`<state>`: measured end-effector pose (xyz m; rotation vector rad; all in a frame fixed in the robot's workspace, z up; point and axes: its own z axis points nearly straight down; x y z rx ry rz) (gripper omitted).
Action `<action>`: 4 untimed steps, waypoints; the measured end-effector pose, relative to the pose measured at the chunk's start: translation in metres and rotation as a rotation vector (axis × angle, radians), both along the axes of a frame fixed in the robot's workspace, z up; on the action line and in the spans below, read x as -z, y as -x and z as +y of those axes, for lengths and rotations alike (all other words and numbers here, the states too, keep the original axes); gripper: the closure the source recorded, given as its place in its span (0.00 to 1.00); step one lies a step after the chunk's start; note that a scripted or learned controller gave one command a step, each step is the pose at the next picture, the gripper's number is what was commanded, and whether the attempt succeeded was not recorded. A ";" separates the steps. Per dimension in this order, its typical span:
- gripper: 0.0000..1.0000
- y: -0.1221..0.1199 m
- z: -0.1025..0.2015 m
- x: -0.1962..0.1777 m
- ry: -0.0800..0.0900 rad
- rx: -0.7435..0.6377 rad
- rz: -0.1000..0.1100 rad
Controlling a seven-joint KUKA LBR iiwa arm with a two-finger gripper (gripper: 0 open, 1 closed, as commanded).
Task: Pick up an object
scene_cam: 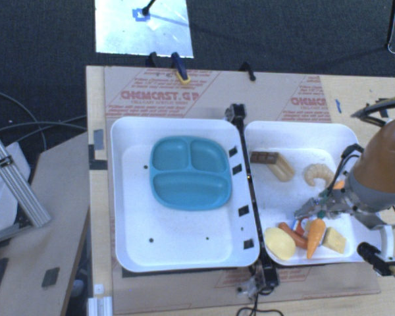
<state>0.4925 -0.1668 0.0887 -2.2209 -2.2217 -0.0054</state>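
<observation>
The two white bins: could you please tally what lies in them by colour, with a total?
Blue: 1, the divided plate in the left bin.
Brown: 1, the chocolate bar.
Tan or beige: 2, the bread piece and the shrimp-like curl.
Yellow: 2, the potato-like lump and the cheese wedge.
Orange: 1, the carrot.
Red: 1, the sausage.
Total: 8.

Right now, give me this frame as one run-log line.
arm: over right bin | gripper: low beside carrot, nothing seen held | left bin: blue plate
</observation>
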 end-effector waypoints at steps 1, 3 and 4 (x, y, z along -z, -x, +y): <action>1.00 -0.002 0.001 -0.014 0.000 -0.003 -0.007; 1.00 -0.002 -0.007 -0.104 0.005 -0.003 -0.004; 1.00 -0.004 -0.007 -0.138 0.004 -0.004 -0.003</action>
